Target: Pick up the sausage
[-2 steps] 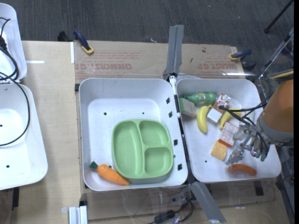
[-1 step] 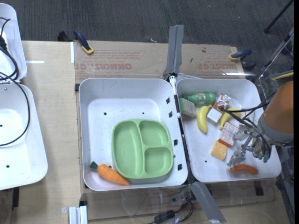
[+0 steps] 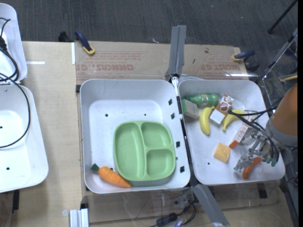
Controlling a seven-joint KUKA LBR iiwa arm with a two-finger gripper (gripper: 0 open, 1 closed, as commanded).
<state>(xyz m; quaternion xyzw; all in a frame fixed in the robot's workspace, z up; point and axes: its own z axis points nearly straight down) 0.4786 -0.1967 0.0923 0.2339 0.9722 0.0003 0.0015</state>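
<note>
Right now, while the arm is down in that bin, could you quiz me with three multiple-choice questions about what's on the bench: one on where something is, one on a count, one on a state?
1. Where does the carrot lie?
A. In the left bin, beside the green plate
B. On the green plate
C. In the right bin

2. How many bananas lie in the right bin?
A. None
B. Two
C. Five

3. Where is the gripper?
A. High over the left bin
B. Low in the right bin, at the sausage
C. Outside both bins

Answers:
1 A: the carrot rests on the bin floor at the plate's near-left corner.
2 B: two yellow bananas lie near the bin's middle.
3 B: the gripper sits right over the reddish sausage.
</note>
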